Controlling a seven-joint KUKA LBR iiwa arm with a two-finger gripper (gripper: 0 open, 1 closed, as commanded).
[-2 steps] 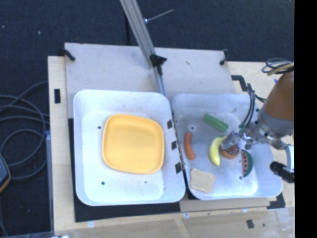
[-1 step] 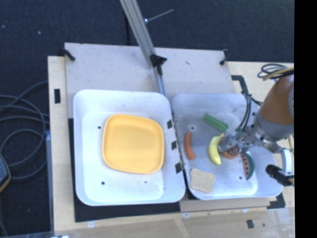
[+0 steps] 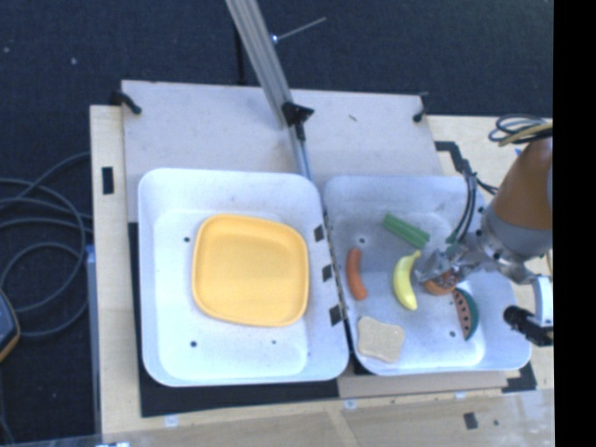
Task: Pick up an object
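1. Camera view: the gripper [image 3: 436, 273] is low inside the right bin [image 3: 372, 194], near its middle, just beside the banana [image 3: 404, 283] and over a small orange-brown piece [image 3: 440, 287].
2. I cannot tell whether the gripper is apart, together, or clamped on anything.
3. Step in hand, as I judge it: the reach and grasp attempt. No object is seen lifted clear of the bin floor.
4. The likely target is the banana or the orange-brown piece under the tool. I cannot say which.
5. Next move calls for a secure closure on one item, then a straight lift without dragging its neighbours.
6. Count in the right bin: one banana, one sausage [image 3: 355, 274] near the left wall, one green stick [image 3: 405, 229] toward the far edge, one bread slice [image 3: 380, 339] at the near-left corner, one watermelon wedge [image 3: 466, 313] toward the right wall.
7. The left bin [image 3: 168, 194] carries one yellow plate [image 3: 250, 270] at its centre.
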